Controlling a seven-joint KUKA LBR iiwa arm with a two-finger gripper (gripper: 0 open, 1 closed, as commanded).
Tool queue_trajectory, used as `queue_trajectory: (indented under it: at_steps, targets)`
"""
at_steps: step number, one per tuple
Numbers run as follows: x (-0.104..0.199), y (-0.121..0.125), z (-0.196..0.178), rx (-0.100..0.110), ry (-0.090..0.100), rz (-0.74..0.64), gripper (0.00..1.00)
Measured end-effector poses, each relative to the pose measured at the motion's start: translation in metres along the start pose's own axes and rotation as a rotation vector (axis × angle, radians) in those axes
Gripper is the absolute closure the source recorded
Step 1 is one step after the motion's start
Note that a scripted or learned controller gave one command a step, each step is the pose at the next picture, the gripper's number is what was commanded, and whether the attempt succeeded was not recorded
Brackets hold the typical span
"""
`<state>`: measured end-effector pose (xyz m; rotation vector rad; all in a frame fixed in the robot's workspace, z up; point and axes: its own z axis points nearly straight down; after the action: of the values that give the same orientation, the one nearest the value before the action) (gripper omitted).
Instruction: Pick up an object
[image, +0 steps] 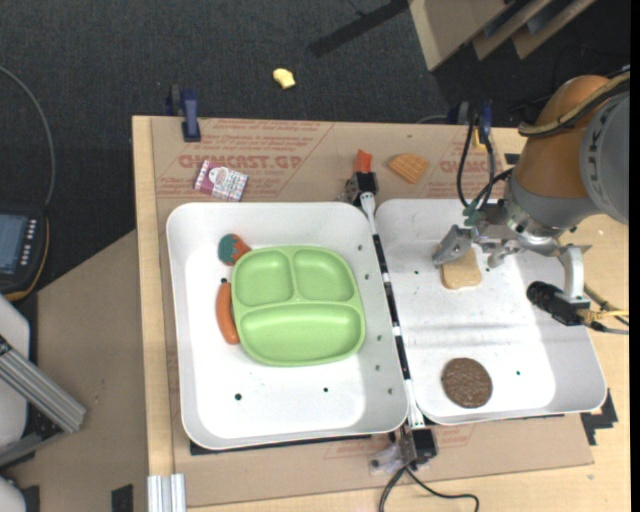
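Overhead, hand (470, 247) open astride tan bread slice (462, 273), brown patty (467, 382) nearby, green divided plate (296, 305) in left bin (200, 400).

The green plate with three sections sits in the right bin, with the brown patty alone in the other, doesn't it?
Not quite. The camera view shows the green plate in the left bin, not the right. The brown patty lies in the right bin, as does a tan bread piece.

The arm (585, 150) is cut off by the right edge, so its upper part is out of sight. The gripper (470, 243) overlaps the top of a tan bread slice (462, 273). A green plate (296, 305) hides part of the orange sausage (227, 312) and a small teal-and-red item (233, 248), too small to identify.
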<state>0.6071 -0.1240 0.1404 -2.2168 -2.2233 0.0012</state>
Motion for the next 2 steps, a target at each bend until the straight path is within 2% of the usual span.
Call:
queue_trajectory:
  at_steps: [1, 2]
  targets:
    - [-0.0184, 0.0218, 0.0548, -0.006, -0.002, 0.003, 0.0]
    - [-0.0181, 0.0215, 0.0453, -0.006, -0.002, 0.003, 1.0]
